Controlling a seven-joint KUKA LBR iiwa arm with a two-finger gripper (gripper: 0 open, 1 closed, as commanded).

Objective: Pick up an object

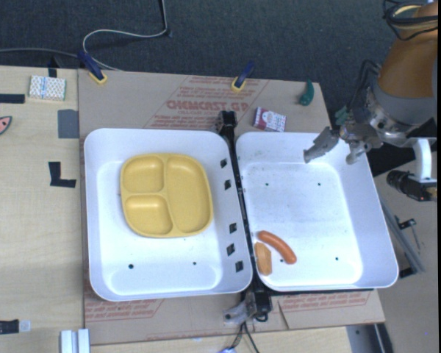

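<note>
We look down from one fixed camera above the cardboard-covered counter [206, 105], tilted slightly, far enough back to frame both shallow white plastic bins [103, 197] side by side, with the grey-and-orange arm [404, 72] entering at right.

We see two bins side by side on the bench [29, 219], their inner walls touching along the middle. The left bin [103, 271] holds a divided plate [166, 195], lying toward its far half. The right bin [367, 241] holds a sausage [277, 246] near its front left corner, and a second small piece [263, 259] lies just beside it, closer to the inner wall. Behind the right bin, on the cardboard sheet [132, 101] under both bins, lies a small packet [268, 119]. The gripper [336, 147] hangs over the right bin's far right corner, well apart from the sausage.
</note>
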